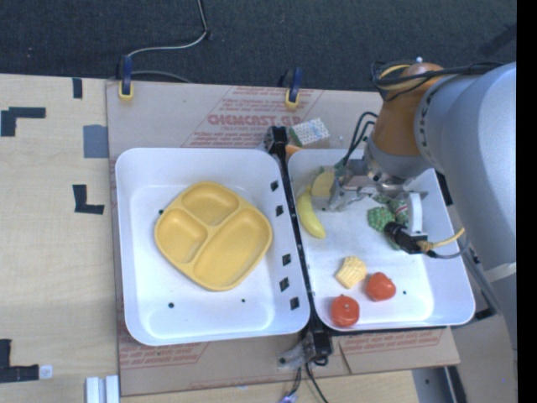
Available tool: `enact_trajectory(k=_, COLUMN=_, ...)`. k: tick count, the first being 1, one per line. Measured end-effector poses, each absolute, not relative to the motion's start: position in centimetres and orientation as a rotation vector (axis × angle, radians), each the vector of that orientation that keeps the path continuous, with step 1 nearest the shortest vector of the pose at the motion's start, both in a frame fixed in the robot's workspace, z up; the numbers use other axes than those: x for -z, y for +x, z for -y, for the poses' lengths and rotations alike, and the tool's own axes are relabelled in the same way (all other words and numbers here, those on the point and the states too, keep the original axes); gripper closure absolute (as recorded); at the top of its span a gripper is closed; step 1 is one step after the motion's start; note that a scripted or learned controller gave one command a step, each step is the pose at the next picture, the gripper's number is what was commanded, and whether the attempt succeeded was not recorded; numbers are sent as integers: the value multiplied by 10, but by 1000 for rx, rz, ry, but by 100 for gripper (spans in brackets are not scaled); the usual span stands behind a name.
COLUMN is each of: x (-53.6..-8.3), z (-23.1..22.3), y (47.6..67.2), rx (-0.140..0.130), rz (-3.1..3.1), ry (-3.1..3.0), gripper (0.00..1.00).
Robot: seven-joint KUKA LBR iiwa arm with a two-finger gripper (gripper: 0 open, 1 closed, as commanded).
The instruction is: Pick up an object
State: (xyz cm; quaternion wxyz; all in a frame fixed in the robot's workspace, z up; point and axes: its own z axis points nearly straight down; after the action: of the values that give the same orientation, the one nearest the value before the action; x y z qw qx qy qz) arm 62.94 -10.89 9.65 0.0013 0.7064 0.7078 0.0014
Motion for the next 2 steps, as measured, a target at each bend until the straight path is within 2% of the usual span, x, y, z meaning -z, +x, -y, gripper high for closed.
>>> enact_trajectory(k=1, x=-96, z=109, y=629, rx=-4, rz=-2222, ry=2217, gripper=0)
enact_trajectory(k=2, x=-86, z=109, y=642, rx=0, rz=-2223, ry=2220, gripper=0)
